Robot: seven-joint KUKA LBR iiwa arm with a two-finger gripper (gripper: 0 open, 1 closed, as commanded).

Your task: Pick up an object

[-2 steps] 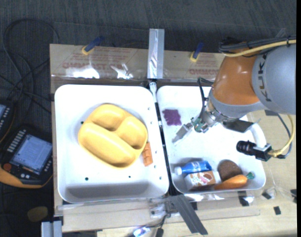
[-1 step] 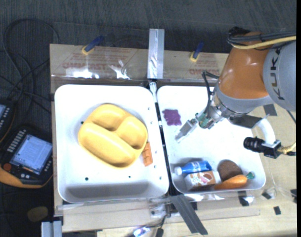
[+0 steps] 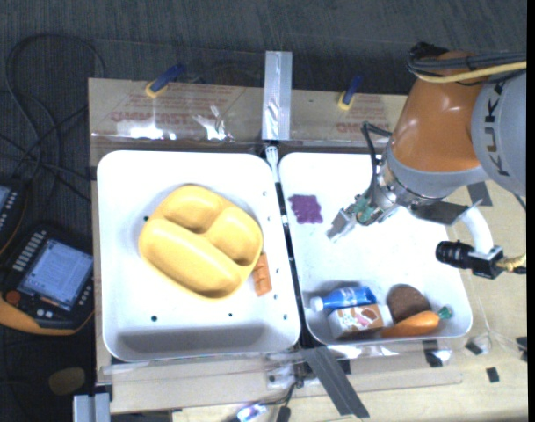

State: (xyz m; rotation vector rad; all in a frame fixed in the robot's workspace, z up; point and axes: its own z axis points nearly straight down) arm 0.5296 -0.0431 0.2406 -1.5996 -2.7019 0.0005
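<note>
My gripper (image 3: 344, 221) hangs over the upper middle of the right bin (image 3: 425, 236), pointing down and left. A small purple object (image 3: 306, 207) lies on the bin floor just to its left, apart from it. Along the right bin's front wall lie a white bottle with a blue cap (image 3: 342, 300), a pink-labelled container (image 3: 358, 320), a brown rounded object (image 3: 408, 301) and an orange carrot-like piece (image 3: 413, 323). In the left bin (image 3: 126, 306) sits a large yellow lumpy object (image 3: 201, 238), with a small orange piece (image 3: 262, 275) at its right side.
The arm's orange band and grey body (image 3: 438, 134) cover the right bin's far right corner. A black fitting (image 3: 465, 254) sticks out over the bin's right wall. A central divider (image 3: 283, 236) separates the bins. Handheld devices (image 3: 39, 271) lie off the bench at left.
</note>
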